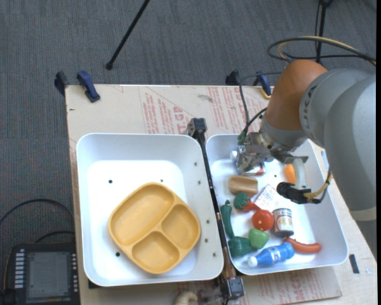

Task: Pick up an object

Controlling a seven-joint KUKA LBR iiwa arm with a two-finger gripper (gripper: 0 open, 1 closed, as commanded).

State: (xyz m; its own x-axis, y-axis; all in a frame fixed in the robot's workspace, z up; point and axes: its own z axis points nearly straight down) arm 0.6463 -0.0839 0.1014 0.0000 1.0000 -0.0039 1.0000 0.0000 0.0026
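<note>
grey carpet lies all around a bench [146, 107] topped with brown cardboard, and two shallow white bins sit on it side by side. the left bin [92, 151] holds a yellow plastic plate [154, 227] with three smooth, round-cornered parts. the right bin [333, 234] is full of small toys, and these are the things to pick from: a tan bread roll [242, 184] shaped like a short log, a round red tomato [262, 220], a little tin can [282, 221] with a paper label, a blue bottle [273, 255] lying on its side, a long red chilli [303, 246], a green pepper [258, 237] and a dark green long piece [227, 218] by the bin wall. most look like shiny plastic. the grey arm [343, 126] with its orange band reaches in, and the gripper [249, 161] hangs low at the back of the right bin, just above the bread roll. i cannot tell how it is set.
</note>
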